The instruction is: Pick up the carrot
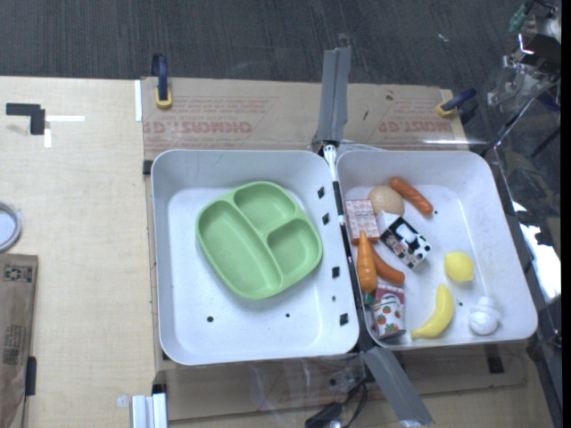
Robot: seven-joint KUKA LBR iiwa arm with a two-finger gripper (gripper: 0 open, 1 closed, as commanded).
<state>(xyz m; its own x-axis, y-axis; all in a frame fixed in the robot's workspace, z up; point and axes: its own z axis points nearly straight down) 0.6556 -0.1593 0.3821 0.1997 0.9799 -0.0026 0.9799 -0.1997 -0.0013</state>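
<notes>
Where the right bin [500,194] meets the divider, slim orange carrot [366,263] pointing up, beside sausage [411,196], banana [434,313], lemon [459,266], left bin [169,266] holding green divided plate [259,238], jaws' state impossible to tell.

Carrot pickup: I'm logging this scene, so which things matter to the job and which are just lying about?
For the job:
- carrot, at the right bin's left wall
- right bin

Lying about:
- green divided plate in the left bin
- banana
- lemon
- two sausages
- small cartons
</notes>
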